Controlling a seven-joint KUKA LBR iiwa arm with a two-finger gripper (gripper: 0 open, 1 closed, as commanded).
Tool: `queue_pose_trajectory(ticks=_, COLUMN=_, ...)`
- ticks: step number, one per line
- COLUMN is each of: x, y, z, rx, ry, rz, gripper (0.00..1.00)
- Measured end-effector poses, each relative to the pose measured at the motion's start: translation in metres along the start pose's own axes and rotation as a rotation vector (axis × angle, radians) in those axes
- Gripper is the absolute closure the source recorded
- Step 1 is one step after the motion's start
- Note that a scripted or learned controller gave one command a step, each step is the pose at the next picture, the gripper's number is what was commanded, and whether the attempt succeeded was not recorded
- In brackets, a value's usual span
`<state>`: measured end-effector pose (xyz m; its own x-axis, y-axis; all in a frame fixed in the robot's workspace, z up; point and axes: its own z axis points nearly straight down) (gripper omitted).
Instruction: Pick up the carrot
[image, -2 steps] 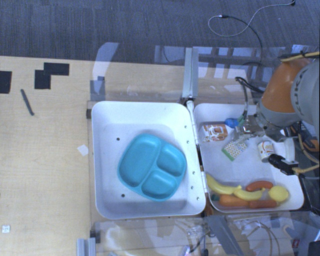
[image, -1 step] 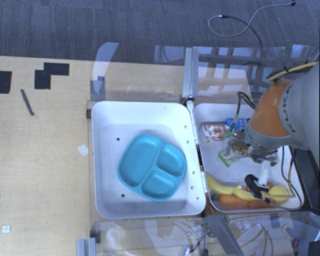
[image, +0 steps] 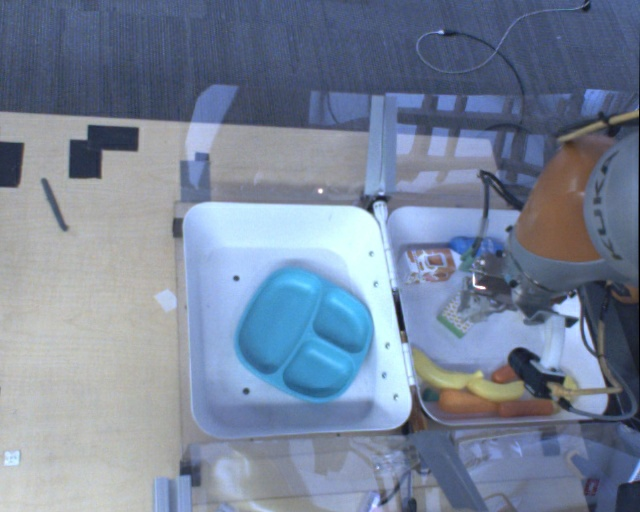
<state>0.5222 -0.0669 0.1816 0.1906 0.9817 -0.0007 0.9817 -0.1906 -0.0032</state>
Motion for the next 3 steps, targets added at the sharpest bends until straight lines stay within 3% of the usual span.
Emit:
queue_pose_trajectory(ticks=1, x=-0.043, y=0.003, z=0.024, rx=0.004, ry=0.000, rz=0.267, gripper=1.00)
queue_pose_trajectory(ticks=2, x=-0.079, y=-0.020, z=-0.006, rx=0.000, ry=0.000, rz=0.064, gripper=1.00)
queue_pose_trajectory(ticks=3, x=-0.040, y=0.002, z=0.071, rx=0.005, ry=0.000, rz=0.199, gripper=1.00)
